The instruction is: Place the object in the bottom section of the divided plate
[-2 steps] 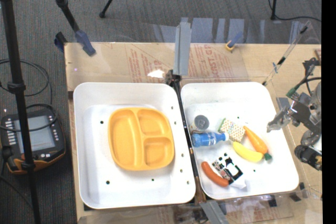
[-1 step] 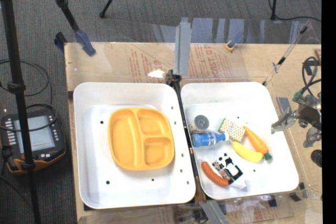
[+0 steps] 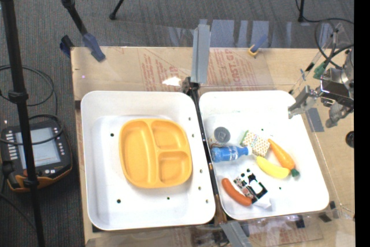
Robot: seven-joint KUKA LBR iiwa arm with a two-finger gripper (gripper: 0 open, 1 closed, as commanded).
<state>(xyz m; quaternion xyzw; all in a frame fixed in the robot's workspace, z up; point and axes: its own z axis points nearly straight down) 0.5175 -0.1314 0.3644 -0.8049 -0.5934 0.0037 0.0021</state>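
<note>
Two white bins sit side by side on the table. The left bin holds one yellow plate with three parts, and nothing lies on the plate. The right bin holds the things to pick from, all close together toward its near edge.

The gripper is up by the far right corner of the right bin, above its rim. I cannot tell how the gripper is set, and I see nothing held in it. It is well apart from all the things.

So the job looks like it is at the very start: nothing has been picked yet. I think the next move is to bring the gripper down into the right bin, take hold of one thing, lift it, carry it over the wall between the bins, and set it in the part of the plate nearest the near edge.

Counting: one blue bottle, one banana, one carrot, one sausage, one grey round lid, one spotted block, and one black and white toy just beside the sausage.
</note>
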